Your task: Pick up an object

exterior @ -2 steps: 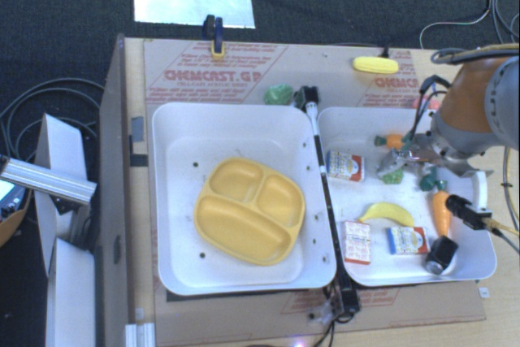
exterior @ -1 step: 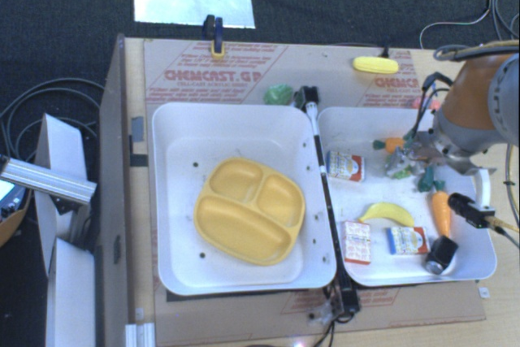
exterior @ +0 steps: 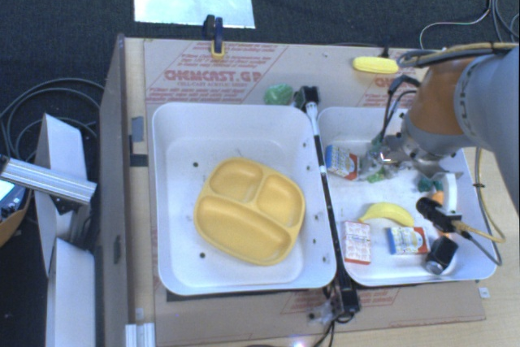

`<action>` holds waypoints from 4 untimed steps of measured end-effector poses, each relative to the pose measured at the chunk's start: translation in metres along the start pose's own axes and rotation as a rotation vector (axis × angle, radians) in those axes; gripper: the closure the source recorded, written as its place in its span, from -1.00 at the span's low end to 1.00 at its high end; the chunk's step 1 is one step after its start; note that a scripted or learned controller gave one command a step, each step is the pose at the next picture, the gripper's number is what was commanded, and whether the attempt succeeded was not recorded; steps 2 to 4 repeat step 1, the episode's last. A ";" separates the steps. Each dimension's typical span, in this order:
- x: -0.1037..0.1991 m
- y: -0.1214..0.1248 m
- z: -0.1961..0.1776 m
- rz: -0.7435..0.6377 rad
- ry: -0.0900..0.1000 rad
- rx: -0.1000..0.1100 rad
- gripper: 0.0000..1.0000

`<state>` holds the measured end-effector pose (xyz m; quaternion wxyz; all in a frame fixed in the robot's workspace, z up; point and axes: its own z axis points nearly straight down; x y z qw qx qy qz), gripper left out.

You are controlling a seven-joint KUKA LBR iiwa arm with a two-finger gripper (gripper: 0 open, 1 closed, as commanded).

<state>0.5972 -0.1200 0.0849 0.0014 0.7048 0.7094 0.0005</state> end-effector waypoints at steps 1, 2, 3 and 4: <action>0.070 -0.056 -0.106 -0.004 0.005 -0.004 1.00; 0.070 -0.056 -0.106 -0.004 0.005 -0.004 1.00; 0.070 -0.056 -0.106 -0.004 0.005 -0.004 1.00; 0.070 -0.056 -0.106 -0.004 0.005 -0.004 1.00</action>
